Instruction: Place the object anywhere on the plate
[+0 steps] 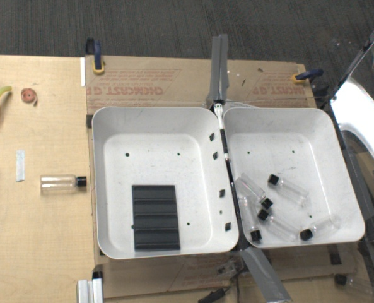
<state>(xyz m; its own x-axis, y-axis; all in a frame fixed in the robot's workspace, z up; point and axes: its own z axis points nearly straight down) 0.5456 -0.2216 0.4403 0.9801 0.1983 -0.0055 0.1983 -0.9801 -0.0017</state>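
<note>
Smooth, pale, rounded arm casing (358,109), cropped at the right edge.

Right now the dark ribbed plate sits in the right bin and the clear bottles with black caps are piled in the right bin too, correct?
Not quite. The camera view shows the dark ribbed plate lying in the left bin, near its front edge. The clear bottles with black caps are indeed piled in the right bin.
</note>
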